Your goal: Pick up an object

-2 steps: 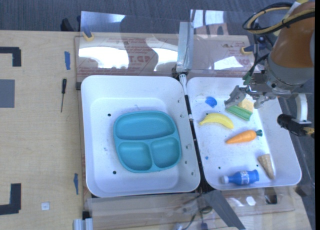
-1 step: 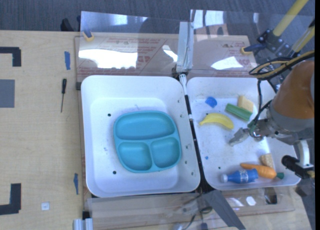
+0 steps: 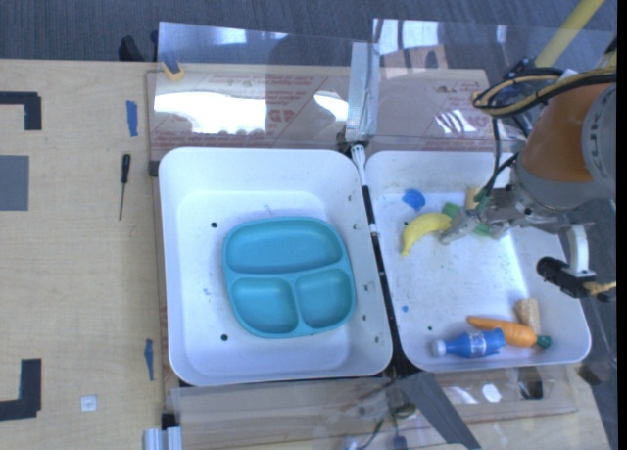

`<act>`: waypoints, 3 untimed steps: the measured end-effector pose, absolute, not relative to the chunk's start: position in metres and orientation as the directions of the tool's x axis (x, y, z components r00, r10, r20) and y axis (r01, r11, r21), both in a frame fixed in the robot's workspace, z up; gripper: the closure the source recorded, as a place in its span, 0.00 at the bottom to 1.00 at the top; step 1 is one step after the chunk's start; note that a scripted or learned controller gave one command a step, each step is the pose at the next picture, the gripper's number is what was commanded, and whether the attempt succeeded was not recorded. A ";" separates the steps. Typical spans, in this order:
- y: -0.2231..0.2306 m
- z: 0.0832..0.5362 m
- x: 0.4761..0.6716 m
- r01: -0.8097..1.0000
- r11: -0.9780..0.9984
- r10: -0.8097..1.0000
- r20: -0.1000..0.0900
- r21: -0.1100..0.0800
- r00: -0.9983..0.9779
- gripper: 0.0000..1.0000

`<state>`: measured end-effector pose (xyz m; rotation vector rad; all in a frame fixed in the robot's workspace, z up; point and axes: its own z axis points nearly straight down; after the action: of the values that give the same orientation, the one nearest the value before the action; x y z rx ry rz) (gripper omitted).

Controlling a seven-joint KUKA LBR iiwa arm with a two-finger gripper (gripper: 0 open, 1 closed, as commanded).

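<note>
The banana (image 3: 423,231) lies in the right bin (image 3: 578,345), its tip touching the claw (image 3: 468,224), with a green piece (image 3: 453,211) just beside. How far the claw is open cannot be told. Nearer the bin's front edge lie 1 carrot (image 3: 502,328) and 1 blue bottle (image 3: 470,344).

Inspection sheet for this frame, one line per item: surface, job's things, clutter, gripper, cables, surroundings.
Surface: wooden bench bearing a left bin and a right bin.
Job's things: right bin holds a banana, blue piece, green piece, carrot, blue bottle.
Clutter: teal divided tray in the left bin.
Gripper: gripper low beside the banana; finger state unclear.
Cables: yellow and black cables looped above the wrist.
Surroundings: clear panels behind the bins.
</note>
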<state>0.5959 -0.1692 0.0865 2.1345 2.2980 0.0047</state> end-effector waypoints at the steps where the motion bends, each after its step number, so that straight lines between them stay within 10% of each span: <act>1: -0.117 0.086 0.663 0.971 0.237 0.972 0.004 -0.018 -0.236 0.00; 2: -0.152 0.086 0.646 0.993 0.120 0.993 0.000 0.000 -0.120 0.00; 3: -0.151 0.099 0.649 0.992 0.123 0.992 -0.002 0.008 -0.123 1.00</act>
<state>0.6485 -0.1508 0.0993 2.0760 2.3491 0.0073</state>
